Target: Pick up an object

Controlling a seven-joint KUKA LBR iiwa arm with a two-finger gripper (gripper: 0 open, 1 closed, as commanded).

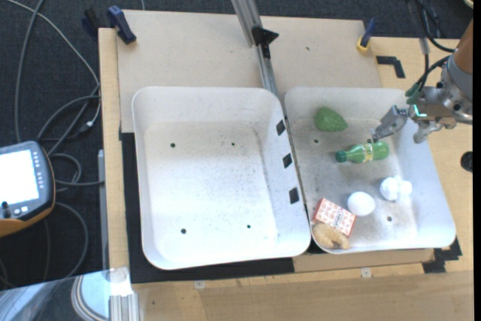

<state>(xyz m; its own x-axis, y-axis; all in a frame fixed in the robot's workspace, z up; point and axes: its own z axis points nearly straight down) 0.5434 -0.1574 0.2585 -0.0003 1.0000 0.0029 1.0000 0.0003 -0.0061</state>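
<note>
So, gripper (403, 125) hangs over right bin (436, 184), fingers spread wide, nothing between them. Green bottle (364, 153) just left of it, lying flat; white ball (361, 203) below bottle.

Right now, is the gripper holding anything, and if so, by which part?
Nothing is held: the gripper hangs open above the right bin, beside the green bottle.

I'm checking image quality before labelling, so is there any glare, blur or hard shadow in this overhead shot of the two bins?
Camera view: even, soft lighting, no harsh glare on the white bins; shadows under the green bottle and white ball are faint; the gripper looks slightly blurred; bin speckles stay fairly sharp.
</note>
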